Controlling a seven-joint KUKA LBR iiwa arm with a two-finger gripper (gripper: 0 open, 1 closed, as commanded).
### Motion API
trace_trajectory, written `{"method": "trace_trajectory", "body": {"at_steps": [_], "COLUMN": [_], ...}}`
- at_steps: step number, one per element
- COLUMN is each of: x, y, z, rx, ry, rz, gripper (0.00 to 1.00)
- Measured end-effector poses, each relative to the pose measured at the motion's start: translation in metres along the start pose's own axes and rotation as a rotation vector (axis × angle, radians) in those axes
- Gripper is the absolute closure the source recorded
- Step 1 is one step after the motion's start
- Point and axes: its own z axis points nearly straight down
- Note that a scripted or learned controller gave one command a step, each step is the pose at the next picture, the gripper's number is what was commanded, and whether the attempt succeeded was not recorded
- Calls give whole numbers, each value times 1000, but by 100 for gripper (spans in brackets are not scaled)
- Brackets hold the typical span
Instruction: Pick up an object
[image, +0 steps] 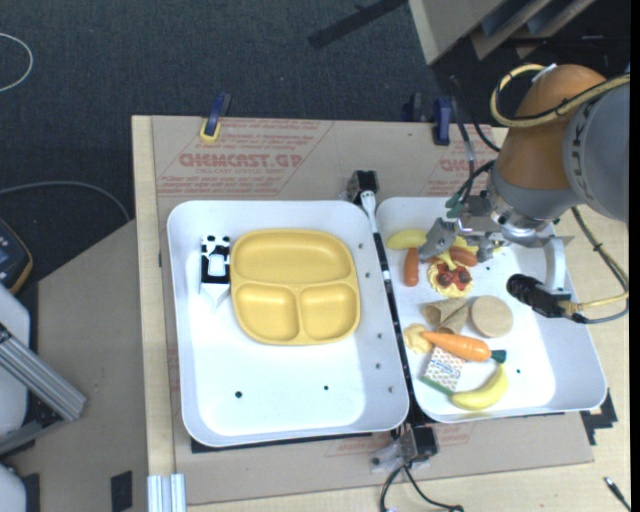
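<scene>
So the arm (560, 140) comes in from the upper right of the frame and its claw (462, 240) hangs low over the top part of the right bin (580, 375), right above a little pile of toy food – a yellow piece (407, 239), a small red-orange sausage-looking thing (411, 266) and a yellow-and-red pizza-like piece (452, 276) just below the claw. Whether the claw is released or clenched can't be told from this angle; the metal bits blur into the clutter and nothing is clearly pinched in it. Lower in the same bin sit a round tan disc (491, 317), a carrot (458, 345), a small printed card (443, 370) and a banana (480, 391) along the bottom edge. The left bin (200, 400) carries a yellow divided tray (295, 284) and a small black-and-white block (214, 262) at its upper left. For the pick, the pizza-like piece looks like the nearest candidate, but it's flat and crowded by its neighbours – probably better to come straight down centred on one item so it doesn't get shoved sideways into the pile, close firmly, then lift slowly and check something actually came up. The carrot or banana might be an easier grab, being rounder and more apart from the heap.
</scene>
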Motion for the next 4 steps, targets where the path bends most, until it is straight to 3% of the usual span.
{"method": "trace_trajectory", "body": {"at_steps": [1, 2, 3, 4], "x": [4, 2, 1, -5], "y": [-2, 2, 4, 7], "z": [56, 56, 44, -2], "rx": [-15, -20, -28, -14], "ry": [-7, -7, -8, -3], "rz": [-1, 0, 1, 0], "gripper": [0, 0, 100, 100]}}
